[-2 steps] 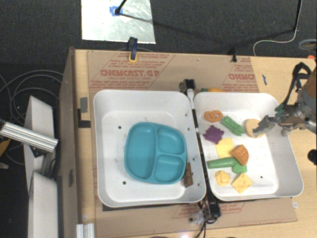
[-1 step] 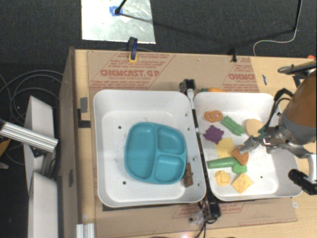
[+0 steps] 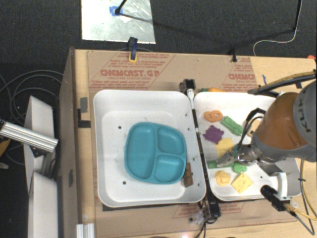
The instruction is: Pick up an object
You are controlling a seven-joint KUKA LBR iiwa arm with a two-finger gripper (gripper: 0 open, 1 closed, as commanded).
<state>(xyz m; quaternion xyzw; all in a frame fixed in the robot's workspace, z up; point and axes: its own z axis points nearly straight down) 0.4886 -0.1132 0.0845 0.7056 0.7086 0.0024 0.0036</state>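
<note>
Evidently the arm is at the reach-and-grasp step: its gripper (image 3: 234, 158) sits low in the right bin (image 3: 257, 196), among the small toys. Nothing looks lifted yet. Just beside the tip lie a yellow block (image 3: 224, 145), a small green piece (image 3: 239, 167) and a long green stick (image 3: 214, 164); a purple piece (image 3: 214, 133) lies a little further off. How the jaws stand I cannot tell, nor whether they grip anything. Next, I judge, it must close on 1 toy and rise. The left bin (image 3: 106, 133) holds a teal divided plate (image 3: 155, 152).

The arm (image 3: 285, 125) covers much of the right bin (image 3: 247, 99) and hides the hand's fingers.
</note>
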